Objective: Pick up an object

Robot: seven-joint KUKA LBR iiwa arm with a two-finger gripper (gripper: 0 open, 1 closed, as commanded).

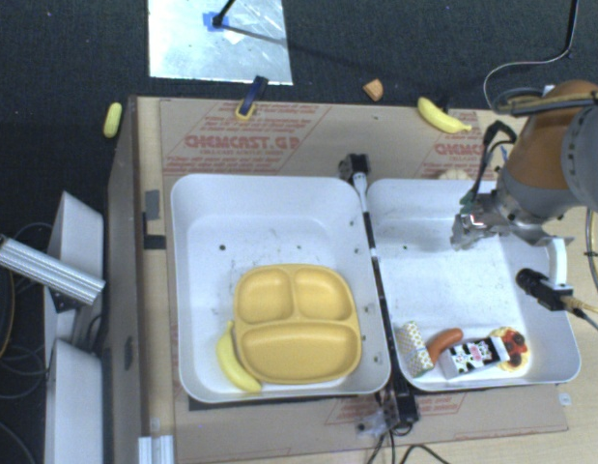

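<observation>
**Arm over the right bin, objects bunched at its near edge**

The tabletop (279,129), covered with printed brown board, carries two shallow white bins side by side. The left bin (212,211) holds a yellow divided tray (297,322) in its near half, with a banana (236,361) lying just beside the tray's left edge, touching or nearly so. The right bin (443,278) is bare across its middle. Along its near wall sits a row of small things: a patterned block (413,346) at the left, a sausage (445,339) next to it, a black-and-white box (472,356), and a round red and yellow toy (511,346) at the right end.

The grey arm (550,153) reaches in from the right, over the far right part of the right bin. Its hand (469,225) hangs low near the bin's far wall, well apart from the row of objects. Whether the hand is spread or pressed together cannot be made out, and nothing can be seen in it.

A second banana (441,115) lies at the tabletop's far edge.
</observation>
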